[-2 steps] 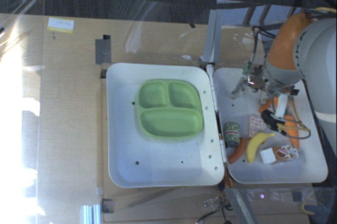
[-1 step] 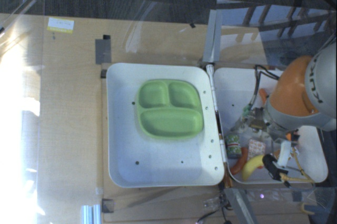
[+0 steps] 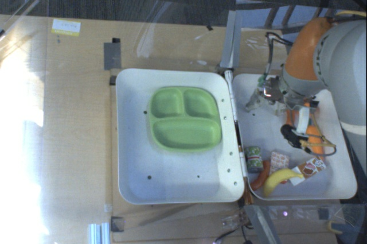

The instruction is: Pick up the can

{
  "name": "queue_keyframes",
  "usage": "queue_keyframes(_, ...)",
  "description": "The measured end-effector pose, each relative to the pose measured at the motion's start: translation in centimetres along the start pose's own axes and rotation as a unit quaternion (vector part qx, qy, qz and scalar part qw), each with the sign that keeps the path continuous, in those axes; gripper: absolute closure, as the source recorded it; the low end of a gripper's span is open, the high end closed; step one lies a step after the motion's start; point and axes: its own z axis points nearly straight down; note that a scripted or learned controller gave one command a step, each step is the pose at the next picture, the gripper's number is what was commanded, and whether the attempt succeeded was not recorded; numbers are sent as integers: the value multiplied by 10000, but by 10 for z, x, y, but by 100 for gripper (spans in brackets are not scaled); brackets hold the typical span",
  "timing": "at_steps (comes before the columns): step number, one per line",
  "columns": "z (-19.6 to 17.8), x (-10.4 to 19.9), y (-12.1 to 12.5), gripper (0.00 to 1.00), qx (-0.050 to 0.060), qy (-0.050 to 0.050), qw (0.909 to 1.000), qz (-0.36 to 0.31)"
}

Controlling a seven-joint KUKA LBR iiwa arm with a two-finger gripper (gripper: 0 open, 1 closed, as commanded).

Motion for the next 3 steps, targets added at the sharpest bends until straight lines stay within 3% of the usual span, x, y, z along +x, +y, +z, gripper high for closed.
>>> queue_keyframes(1, 4, -66, 57, 0, 214, 66, 9994, 273)
queue_keyframes(2, -8, -65, 61, 100, 143, 37, 9996, 245)
queue_keyframes(3, -117, -14, 54, 100, -2, -4, 9976, 689)
